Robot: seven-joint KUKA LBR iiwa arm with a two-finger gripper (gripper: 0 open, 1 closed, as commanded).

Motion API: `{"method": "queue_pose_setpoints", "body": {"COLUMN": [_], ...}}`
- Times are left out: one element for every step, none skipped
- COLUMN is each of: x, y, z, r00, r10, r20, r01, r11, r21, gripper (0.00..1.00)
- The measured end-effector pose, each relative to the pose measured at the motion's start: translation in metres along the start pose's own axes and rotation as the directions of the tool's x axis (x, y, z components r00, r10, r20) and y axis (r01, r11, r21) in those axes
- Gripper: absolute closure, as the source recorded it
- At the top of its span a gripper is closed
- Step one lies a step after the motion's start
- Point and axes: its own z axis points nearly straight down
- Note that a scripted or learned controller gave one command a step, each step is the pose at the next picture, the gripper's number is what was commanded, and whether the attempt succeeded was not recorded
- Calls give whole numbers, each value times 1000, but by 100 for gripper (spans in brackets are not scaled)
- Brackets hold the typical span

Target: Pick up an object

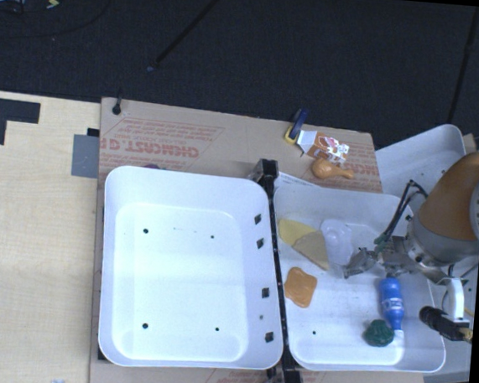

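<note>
The pincer (359, 262) hangs over the right bin (425, 360), beside the blue bottle (391, 302); I cannot tell its grip.

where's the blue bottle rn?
In the right bin, toward its right side: the blue bottle lies just above the green object, below the gripper.

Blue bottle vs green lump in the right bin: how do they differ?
Colour: the blue bottle is bright blue with a white band; the green lump is dark green throughout.
Shape: the bottle is long and slim, lying on its side; the lump is squat and rounded.
Position: the bottle lies just below the gripper; the lump sits nearer the bin's front rim.
Both rest in the right bin, nearly touching.
</note>
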Motion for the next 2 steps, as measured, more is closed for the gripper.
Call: {"method": "queue_pose_setpoints", "body": {"x": [29, 121], "y": [60, 73], "z": [-70, 9], "r00": [1000, 1000], "r10": [-4, -5], "r20": [4, 1], "r01": [4, 6], "r11": [1000, 1000], "r21": [-16, -6], "gripper": [0, 0]}}
